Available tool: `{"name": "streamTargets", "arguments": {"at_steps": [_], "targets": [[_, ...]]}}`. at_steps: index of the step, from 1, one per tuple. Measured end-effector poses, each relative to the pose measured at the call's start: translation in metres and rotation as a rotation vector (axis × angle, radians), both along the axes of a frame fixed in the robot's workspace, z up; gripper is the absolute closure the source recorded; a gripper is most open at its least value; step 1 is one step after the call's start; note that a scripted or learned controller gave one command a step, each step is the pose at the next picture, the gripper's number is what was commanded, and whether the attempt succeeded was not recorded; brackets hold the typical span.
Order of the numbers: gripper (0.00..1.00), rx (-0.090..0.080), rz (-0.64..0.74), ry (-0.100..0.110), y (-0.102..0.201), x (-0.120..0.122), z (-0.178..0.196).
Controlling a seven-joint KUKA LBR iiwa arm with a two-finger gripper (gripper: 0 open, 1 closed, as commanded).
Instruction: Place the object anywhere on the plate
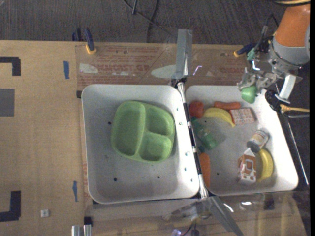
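A green divided plate (143,131) lies in the left bin (98,181), slightly left of its middle. My gripper (251,86) hangs over the far edge of the right bin (285,181), well to the right of the plate. A small green object (249,95) sits between the fingers, which are shut on it. The object's lower part pokes out below the fingertips, and its shape is hard to make out.
In the right bin lie a red fruit (196,108), a banana (220,115), an orange-red piece (227,104), a pink box (242,115), a green bottle (204,135), a carrot (204,168), a can (257,140), a carton (247,167) and a second banana (267,163). A metal divider (183,58) stands between the bins.
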State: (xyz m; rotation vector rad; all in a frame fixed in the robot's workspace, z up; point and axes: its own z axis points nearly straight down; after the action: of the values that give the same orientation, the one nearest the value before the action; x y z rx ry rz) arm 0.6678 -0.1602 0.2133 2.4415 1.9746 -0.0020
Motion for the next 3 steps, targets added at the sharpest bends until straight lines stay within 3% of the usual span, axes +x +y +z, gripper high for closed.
{"name": "streamTargets", "arguments": {"at_steps": [1, 2, 3], "targets": [[1.0, 0.003, 0.301, 0.001, 0.056, 0.0, -0.001], [1.0, 0.003, 0.326, 0.001, 0.115, -0.001, -0.028], [1.0, 0.002, 0.481, 0.0, 0.2, -0.001, -0.028]]}}
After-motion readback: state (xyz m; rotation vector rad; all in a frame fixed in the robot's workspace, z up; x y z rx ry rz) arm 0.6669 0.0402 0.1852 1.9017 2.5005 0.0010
